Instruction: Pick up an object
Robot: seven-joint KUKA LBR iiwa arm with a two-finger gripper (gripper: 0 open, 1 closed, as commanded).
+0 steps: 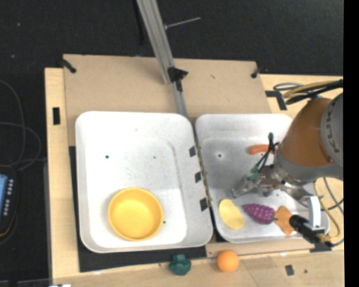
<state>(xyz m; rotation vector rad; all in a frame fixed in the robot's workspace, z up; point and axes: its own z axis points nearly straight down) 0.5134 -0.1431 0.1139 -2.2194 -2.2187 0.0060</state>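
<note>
camera view has the gripper point(246, 187) low in the right bin point(227, 130), finger state cannot tell, nothing visibly held, approach step; next needs closing on the purple object point(258, 213) just beside the yellow piece point(231, 214).

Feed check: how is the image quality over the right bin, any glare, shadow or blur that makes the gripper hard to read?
Camera view: even, soft light, no hard glare on the right bin; the whole frame is slightly soft. The arm's orange band overhangs that bin and darkens the floor under the gripper, where fine detail blurs. The purple object and pale yellow piece read clearly.
</note>
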